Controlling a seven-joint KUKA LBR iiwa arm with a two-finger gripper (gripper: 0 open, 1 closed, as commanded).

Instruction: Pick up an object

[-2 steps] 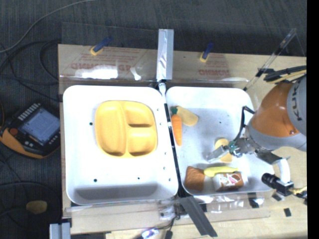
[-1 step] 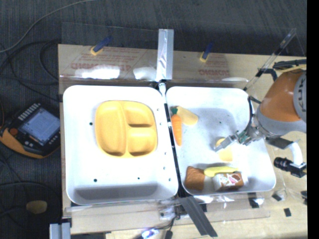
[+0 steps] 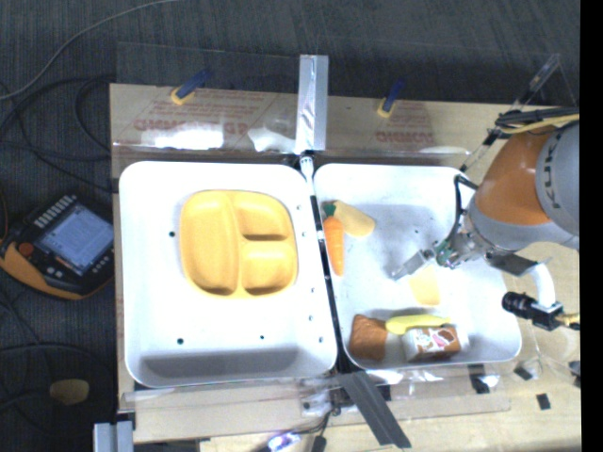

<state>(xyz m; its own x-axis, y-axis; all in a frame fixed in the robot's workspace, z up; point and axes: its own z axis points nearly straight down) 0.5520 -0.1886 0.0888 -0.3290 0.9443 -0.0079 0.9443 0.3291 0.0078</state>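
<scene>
You will find reversed reddish print on the clear sheet point(image 3: 283, 121) behind the bins, too faint to read, and the small carton point(image 3: 433, 341) carries a pink and white label whose words are too small to make out.

Take the right bin point(image 3: 396, 191) as your landmark. Along its left wall lie a carrot point(image 3: 333, 241) and, touching it, a pale yellow wedge point(image 3: 355, 219). At its front edge a brown piece point(image 3: 369, 337) sits beside the carton, with a banana point(image 3: 417, 322) resting across the top of both. A pale yellow slice point(image 3: 426, 288) lies near the middle. The bin's back half is bare white floor, giving open room there. To its left, the other bin point(image 3: 151, 347) holds a yellow divided tray point(image 3: 238, 243).

The arm point(image 3: 523, 191) bends in over the bin's right wall, orange band uppermost, wrist angled down toward the middle. The gripper point(image 3: 412, 266) hangs just above the pale slice; you cannot tell whether it is spread or closed, and nothing shows in it.
</scene>
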